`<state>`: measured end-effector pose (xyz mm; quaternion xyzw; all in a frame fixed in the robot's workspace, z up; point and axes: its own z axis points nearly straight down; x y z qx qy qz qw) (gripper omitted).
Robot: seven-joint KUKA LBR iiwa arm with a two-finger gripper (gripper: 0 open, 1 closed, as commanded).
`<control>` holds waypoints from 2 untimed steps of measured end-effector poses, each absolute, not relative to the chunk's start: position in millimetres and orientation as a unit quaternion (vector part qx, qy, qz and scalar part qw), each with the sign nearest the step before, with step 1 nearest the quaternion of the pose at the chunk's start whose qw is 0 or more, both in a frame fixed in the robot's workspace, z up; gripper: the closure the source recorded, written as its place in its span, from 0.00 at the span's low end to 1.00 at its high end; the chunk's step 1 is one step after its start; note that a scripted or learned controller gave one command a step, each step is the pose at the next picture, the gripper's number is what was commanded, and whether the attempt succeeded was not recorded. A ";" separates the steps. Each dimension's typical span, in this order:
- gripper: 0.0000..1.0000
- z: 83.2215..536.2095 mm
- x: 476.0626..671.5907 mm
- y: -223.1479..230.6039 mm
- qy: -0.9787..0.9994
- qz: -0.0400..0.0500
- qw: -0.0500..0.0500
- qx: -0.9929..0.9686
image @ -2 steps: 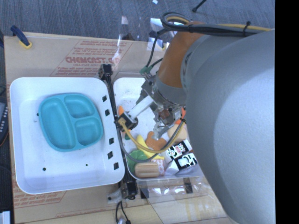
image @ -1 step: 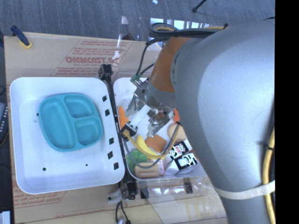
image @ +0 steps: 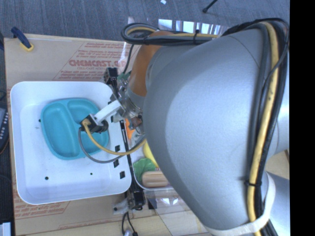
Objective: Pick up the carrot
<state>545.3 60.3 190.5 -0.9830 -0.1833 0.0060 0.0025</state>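
The grey arm looms low across the right bin, its tool's state impossible to tell.

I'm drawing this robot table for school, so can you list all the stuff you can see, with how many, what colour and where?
white bin: one, white, left half of the bench.
divided plate: one, teal blue, lying inside the white bin.
second bin: one, white, right of the first, mostly hidden under the arm.
orange thing: one small sliver, maybe the carrot, at the arm's edge in the second bin; too hidden to be sure.
green thing: one, in the second bin, near its front.
tan wooden-looking cylinder: one, beside the green thing.
yellow thing: one, just above the green thing.
clamp: one, blue and yellow, top left corner of the bench.
arm: one, grey, covering the right side.
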 end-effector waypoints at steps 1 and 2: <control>0.00 149.0 587.8 104.3 -0.138 0.008 0.001 -0.990; 0.00 128.3 623.1 137.1 -0.108 0.006 0.000 -0.994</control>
